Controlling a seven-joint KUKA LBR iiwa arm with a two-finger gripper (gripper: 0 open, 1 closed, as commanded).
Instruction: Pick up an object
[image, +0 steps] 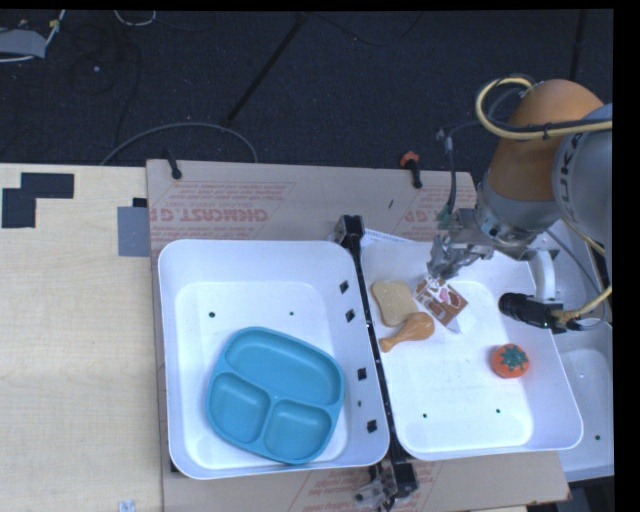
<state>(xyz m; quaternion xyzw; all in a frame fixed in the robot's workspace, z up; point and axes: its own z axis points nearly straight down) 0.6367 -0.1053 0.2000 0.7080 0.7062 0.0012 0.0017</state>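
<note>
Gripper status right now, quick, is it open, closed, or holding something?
Gripper: cannot be told. It sits low in the right bin, right above the small snack packet.

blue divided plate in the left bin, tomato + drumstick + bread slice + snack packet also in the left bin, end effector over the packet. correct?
Not quite. The camera view shows the tomato, drumstick, bread slice and snack packet in the right bin. The blue divided plate is in the left bin, end effector over the packet.

2 white bins (180, 300), 1 blue divided plate (274, 394), 1 drumstick (407, 331), 1 bread slice (393, 297), 1 snack packet (441, 300), 1 orange tomato toy (510, 361)
</note>
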